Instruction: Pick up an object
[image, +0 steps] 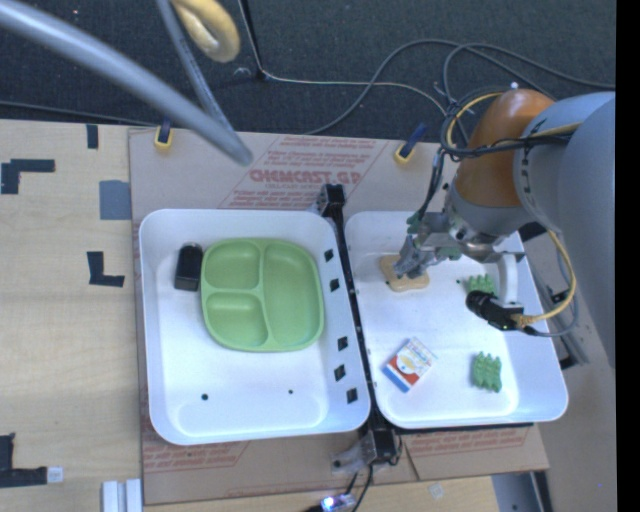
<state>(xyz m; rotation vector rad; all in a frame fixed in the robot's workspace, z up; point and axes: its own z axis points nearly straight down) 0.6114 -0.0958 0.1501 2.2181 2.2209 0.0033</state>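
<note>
Two white bins sit side by side on the bench. The left bin (160, 330) holds one green divided plate (262, 295) in its middle and one small black block (187, 267) touching the plate's left rim, toward the bin's left edge.

The right bin (540, 405) holds four loose things. One tan, flat piece (407, 280) lies near its back-left corner. One small white card or packet with red and blue print (410, 364) lies toward the front-left. One green ridged block (487, 371) sits near the front-right. One more green piece (481, 284) sits toward the right edge, partly masked by the arm's cabling.

The gripper (412, 258) is low over the tan piece, its tip at or just above the piece's back edge. Whether the gripper is apart or together cannot be told from this slanted view; the wrist body covers the tip. Nothing can be seen clamped in it.

Step in hand, as I judge it: the descent or grasp attempt on the tan piece, since that is what lies directly under the tool. The piece rests on the bin floor, not lifted.

The next move calls for a firm close across the piece, then a straight lift. The piece looks thin and flat, so a shallow grip may slide off. The bin's left wall is near, which leaves little room for sideways correction.
</note>
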